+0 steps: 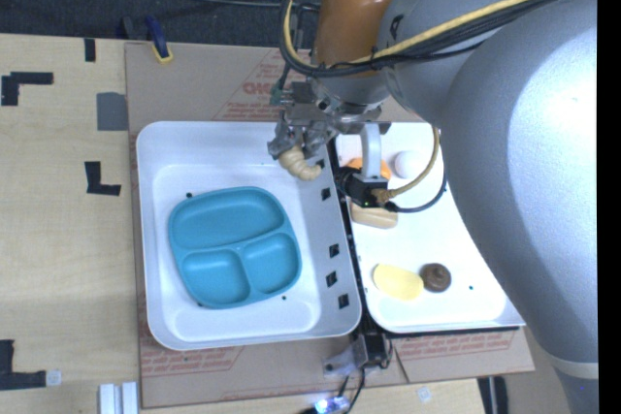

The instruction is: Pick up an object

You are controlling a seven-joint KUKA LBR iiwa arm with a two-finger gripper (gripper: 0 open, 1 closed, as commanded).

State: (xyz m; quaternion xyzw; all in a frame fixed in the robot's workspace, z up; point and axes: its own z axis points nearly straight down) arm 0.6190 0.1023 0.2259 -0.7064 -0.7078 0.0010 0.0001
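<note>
Gripper (303,155) is clamping a small beige object (305,167), hanging over the left bin's (155,208) far right edge, beyond the blue divided plate (233,244).

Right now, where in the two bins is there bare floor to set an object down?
Left bin: a bare strip above the blue tray, left of the gripper. Right bin: bare floor right of the brown piece. Crowded: the right bin's upper left.
</note>
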